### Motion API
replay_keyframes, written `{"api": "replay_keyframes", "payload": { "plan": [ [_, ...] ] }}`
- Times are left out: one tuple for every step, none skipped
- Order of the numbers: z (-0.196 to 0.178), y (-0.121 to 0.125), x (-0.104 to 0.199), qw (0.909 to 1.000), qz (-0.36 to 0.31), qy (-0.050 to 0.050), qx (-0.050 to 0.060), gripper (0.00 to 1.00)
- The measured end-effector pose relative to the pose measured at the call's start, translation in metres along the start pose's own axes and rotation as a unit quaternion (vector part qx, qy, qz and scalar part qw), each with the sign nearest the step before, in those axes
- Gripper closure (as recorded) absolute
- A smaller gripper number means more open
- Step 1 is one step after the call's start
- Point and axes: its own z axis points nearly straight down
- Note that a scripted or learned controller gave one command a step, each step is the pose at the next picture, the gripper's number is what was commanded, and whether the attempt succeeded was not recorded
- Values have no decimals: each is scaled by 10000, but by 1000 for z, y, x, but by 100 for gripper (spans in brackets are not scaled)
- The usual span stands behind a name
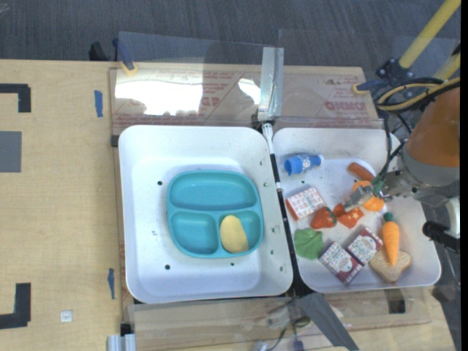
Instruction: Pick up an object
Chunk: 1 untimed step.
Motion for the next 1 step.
{"api": "replay_keyframes", "payload": {
  "plan": [
    [-110, 66, 39, 9992, 401, 7, -14, 100]
  ]
}}
